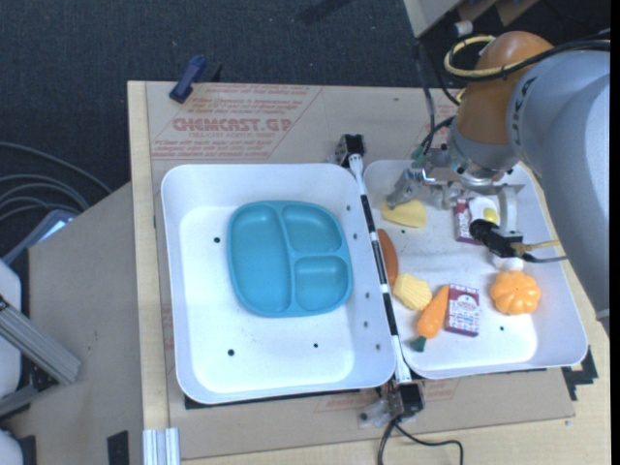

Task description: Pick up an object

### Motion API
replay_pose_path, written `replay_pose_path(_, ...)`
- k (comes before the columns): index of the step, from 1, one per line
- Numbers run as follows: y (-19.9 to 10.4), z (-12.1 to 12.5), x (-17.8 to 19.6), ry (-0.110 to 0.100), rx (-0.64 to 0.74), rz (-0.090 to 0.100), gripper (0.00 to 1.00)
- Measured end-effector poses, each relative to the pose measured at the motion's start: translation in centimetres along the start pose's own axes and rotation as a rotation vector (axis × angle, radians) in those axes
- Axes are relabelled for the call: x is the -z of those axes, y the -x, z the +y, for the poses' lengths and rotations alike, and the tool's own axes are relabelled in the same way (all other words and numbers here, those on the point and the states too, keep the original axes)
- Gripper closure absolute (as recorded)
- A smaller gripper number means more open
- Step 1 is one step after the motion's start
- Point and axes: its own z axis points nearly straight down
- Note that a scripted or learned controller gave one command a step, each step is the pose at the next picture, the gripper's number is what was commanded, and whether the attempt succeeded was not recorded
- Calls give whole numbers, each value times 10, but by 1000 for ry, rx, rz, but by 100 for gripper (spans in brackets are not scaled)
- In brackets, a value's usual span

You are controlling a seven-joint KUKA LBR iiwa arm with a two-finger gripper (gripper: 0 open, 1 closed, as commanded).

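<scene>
We see the gripper (pixel 455 190) low over the right bin (pixel 557 342); can't tell its state. Pale yellow wedge (pixel 407 214) just left of it, red packet (pixel 469 219) right beside. Farther off: hot dog (pixel 387 252), corn (pixel 413 291), carrot (pixel 433 313), red box (pixel 464 310), orange pumpkin (pixel 514 293). Farthest, blue divided plate (pixel 288 257) in left bin (pixel 194 356).

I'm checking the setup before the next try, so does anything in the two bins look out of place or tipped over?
Nothing looks spilled or broken. The blue divided plate lies flat in the left bin. The hot dog lies right against the divider side of the right bin, and the carrot lies beside the small red box.
</scene>
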Motion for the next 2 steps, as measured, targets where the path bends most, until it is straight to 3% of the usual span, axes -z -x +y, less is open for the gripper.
replay_pose_path(2,25,0,0,2,0,-1,0)
